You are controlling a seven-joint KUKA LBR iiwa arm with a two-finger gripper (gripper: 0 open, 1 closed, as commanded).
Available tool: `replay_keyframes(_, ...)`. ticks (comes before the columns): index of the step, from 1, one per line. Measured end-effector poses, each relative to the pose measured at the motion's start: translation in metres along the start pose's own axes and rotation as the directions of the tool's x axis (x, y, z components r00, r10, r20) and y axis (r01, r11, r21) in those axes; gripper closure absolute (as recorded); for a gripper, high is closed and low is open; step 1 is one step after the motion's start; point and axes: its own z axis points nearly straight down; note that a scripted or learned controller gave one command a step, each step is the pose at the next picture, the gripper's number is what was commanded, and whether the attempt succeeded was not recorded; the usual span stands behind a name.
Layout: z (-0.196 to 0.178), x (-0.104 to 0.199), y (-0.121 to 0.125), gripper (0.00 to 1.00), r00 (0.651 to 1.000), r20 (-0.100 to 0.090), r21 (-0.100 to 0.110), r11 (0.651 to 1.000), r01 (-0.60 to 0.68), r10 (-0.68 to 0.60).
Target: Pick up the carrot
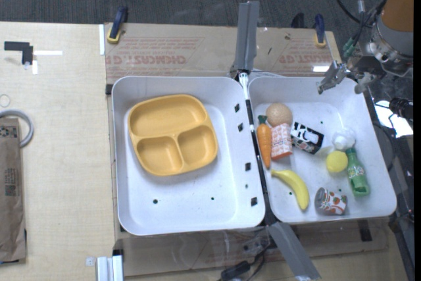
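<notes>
Orange and slim, the carrot (264, 143) is lying in the right bin (368, 207), close to its left wall, with the green end pointing to the back. A small red-and-white carton (281, 141) is touching it on the right side, a brownish ball (279, 114) is sitting just behind, and a banana (294, 186) is lying in front. The gripper (335, 77) is hanging over the back edge of this bin, well apart from the carrot; I cannot tell how its jaws are standing. A yellow divided plate (172, 134) is resting in the left bin (131, 214).
</notes>
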Motion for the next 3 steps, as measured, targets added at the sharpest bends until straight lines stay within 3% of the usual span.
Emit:
replay_keyframes(1,-0.062,-0.032,-0.006,0.00,0.999,0.001,-0.001,0.999,-0.040,0.040)
replay_keyframes(2,0.077,-0.046,-0.085,0.00,0.990,-0.002,0.000,0.990,0.138,-0.138)
replay_keyframes(3,0.149,0.016,-0.140,0.00,0.985,-0.002,0.001,0.985,-0.173,0.173)
